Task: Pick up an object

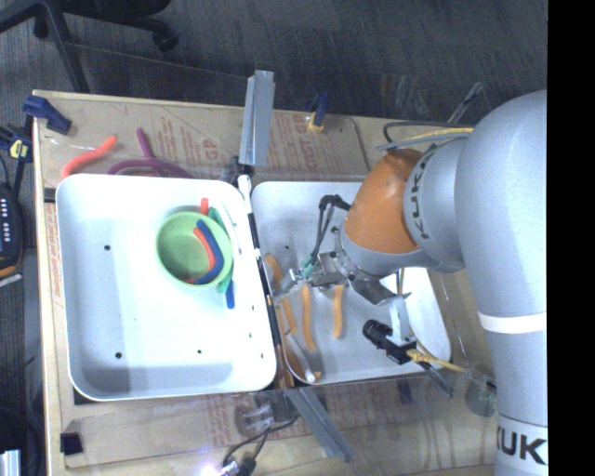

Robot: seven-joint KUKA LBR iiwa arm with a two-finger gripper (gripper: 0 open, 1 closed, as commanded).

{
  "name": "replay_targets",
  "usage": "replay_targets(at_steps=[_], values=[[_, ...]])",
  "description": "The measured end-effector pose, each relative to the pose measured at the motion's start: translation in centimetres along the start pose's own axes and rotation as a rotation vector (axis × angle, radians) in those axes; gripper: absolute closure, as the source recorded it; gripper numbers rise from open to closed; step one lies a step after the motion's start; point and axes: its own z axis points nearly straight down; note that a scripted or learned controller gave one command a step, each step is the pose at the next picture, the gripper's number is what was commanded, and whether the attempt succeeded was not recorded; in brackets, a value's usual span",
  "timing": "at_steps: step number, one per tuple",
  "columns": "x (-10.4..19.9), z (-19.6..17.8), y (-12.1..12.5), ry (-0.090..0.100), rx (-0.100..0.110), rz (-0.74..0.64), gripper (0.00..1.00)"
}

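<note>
Two shallow white bins logged, side by side on one desk (186, 121) of pale brown board with faint red print. Noted dark grey carpet (372, 46) beyond the desk's far edge, with part of one black chair base (102, 23) upon it.

Counted on the bare desk, behind the left bin (112, 316): one orange-red strip (88, 156) and one purple hose (153, 168), close together. Counted two blue clamps (46, 113) along the far edge, well apart. Recorded one grey metal bar (257, 112) lying above the gap between the bins.

Found in the left bin: one green bowl (181, 251), upright, right of centre, holding red and blue curved strips (209, 246); number of strips not to be told. Found one blue stick (230, 296) just beside the bowl's near rim.

Found in the right bin (288, 209): four narrow orange pieces (337, 314), lying near one another in the bin's left half, toward its near wall.

Entered one grey arm (483, 204) with orange band, reaching from the right over the right bin. Placed one claw (316, 271) low over the orange pieces, just beside them. Could not tell how far open the claw stood, nor see anything held in it.
</note>
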Motion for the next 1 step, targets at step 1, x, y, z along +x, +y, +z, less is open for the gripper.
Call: replay_targets(at_steps=[1], values=[[0.08, -1.05, 0.03, 0.003, 0.003, -0.006, 1.0]])
